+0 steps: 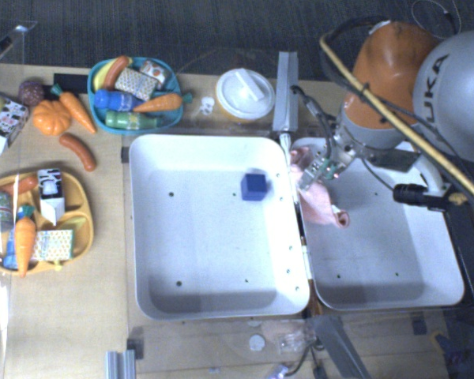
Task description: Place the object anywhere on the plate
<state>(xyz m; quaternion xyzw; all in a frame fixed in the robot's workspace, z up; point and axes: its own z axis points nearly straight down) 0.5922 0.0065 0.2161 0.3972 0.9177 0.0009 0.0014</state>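
— Blue cube (254, 186)?
— Lying in the left bin (182, 290), toward its far right corner, bare floor all around.
— Hand (314, 172)?
— Over the right bin's (395, 290) far left corner, above a pink object (322, 204); grip impossible to tell.

The one camera hangs fixed above the pale wooden surface (71, 306), looking down at a slant on both shallow white plastic bins (213, 290). It stands far enough back to take in dark carpet (182, 6) along the top, and the grey arm (450, 85) reaches in from the right.
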